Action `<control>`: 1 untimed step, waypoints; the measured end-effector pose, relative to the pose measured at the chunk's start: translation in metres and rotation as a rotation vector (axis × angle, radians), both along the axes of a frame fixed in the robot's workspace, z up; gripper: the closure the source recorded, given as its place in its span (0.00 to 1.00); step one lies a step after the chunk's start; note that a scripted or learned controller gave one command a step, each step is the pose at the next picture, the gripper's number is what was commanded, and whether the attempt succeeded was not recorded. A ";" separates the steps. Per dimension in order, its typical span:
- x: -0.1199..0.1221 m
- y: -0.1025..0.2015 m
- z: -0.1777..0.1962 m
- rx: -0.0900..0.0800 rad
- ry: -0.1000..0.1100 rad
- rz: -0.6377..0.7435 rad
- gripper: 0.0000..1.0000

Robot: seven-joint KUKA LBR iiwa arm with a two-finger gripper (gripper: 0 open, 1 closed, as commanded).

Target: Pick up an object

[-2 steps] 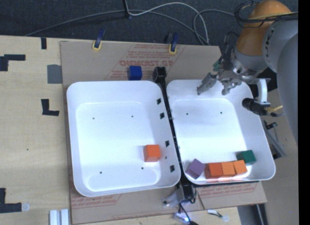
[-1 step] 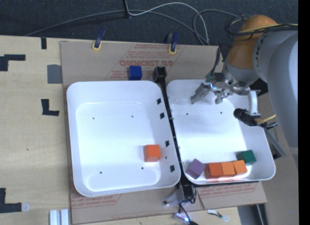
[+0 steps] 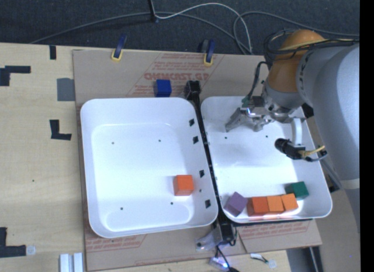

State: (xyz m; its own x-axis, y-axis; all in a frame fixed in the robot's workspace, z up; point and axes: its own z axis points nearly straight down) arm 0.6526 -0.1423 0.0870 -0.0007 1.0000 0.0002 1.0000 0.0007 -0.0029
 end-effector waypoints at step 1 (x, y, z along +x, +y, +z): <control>0.001 0.000 0.012 0.000 -0.003 0.001 1.00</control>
